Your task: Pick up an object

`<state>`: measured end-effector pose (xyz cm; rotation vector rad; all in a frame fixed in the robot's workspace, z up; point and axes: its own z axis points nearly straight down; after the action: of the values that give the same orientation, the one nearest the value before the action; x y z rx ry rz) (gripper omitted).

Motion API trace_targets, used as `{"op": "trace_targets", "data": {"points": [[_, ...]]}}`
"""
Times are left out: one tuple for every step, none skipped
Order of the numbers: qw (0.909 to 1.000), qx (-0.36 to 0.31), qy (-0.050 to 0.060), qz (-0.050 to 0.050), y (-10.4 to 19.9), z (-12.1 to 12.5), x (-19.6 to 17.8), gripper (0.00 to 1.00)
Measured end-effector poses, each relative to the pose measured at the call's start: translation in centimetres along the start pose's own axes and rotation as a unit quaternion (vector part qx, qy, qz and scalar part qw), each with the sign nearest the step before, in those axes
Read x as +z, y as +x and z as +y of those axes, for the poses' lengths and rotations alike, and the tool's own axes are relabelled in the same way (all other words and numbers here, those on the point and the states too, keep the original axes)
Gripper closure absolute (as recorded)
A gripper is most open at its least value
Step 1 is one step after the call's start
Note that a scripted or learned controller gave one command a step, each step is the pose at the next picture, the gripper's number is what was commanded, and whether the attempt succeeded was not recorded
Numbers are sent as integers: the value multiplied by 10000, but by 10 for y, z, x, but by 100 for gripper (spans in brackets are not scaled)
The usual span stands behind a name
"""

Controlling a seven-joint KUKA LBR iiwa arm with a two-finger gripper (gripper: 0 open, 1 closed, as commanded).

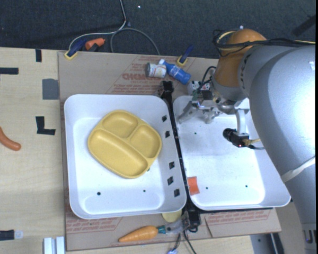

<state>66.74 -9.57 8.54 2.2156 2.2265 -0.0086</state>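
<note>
Plainly the pick has not yet been made, so far as the view shows. Going from the left, a sausage-shaped toy (6, 138) lies out on the bench (21, 194), well apart from both bins. The left bin (77, 107) carries a yellow divided plate (125, 143), lying flat near the middle and a little toward the far edge. Beyond the bins' far edge, a small white and blue bottle (168, 70) lies on its side on the cardboard sheet (95, 75), and a toy carrot (140, 234) lies on that sheet just past the near edge. The right bin (228, 192) has a small orange piece (192, 184) by its left wall, toward the near corner. The arm (286, 105) leans in over the right bin, and the gripper (201, 109) is low at that bin's far left corner, close to the wall between the bins. Nothing can be made out between its tips, and whether it stands wide or closed cannot be told, since the hardware there is small and cluttered. Judging from this, choosing, closing on and lifting an object all remain; the orange piece is the only candidate in that bin, and it lies well apart from the gripper.
</note>
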Motion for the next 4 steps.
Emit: {"op": "trace_targets", "data": {"points": [[10000,51,-46,-11,-91,0,-61,0],[10000,19,29,41,-27,-102,-55,0],[10000,8,-26,15,-6,-45,2,0],[10000,8,-35,17,-10,2,0,0]]}}
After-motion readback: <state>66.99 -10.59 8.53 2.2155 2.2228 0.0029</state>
